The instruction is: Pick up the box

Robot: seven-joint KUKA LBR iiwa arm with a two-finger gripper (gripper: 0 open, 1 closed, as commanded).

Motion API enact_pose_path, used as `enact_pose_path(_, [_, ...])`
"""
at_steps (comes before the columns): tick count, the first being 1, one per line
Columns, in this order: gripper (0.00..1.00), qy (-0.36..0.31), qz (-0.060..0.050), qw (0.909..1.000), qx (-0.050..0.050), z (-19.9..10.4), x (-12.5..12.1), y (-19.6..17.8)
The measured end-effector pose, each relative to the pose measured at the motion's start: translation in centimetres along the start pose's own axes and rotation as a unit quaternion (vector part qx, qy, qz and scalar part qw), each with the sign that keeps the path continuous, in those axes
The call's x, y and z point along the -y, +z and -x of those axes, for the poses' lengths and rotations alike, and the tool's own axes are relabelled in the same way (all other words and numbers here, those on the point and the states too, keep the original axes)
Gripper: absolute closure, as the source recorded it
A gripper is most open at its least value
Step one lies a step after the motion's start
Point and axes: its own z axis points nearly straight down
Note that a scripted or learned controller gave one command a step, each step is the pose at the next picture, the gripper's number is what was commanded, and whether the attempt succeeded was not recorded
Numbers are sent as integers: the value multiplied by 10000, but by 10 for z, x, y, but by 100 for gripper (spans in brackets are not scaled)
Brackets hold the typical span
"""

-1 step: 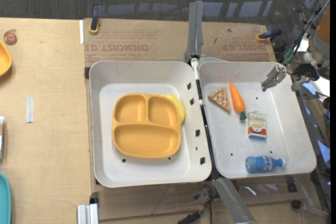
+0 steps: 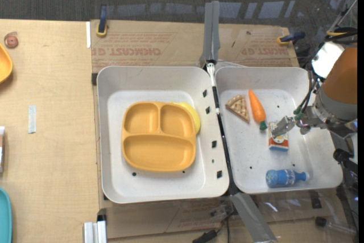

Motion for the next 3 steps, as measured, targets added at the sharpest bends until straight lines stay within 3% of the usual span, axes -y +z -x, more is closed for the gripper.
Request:
enact_pose_path(1, [0, -193, 3, 9998, 2, -21, -5, 38])
enact_pose_path(2, [100, -174, -14, 9998, -5, -20, -4, 31])
enact_pose_path(3, [100, 26, 7, 10000, 12, -76, -1, -72])
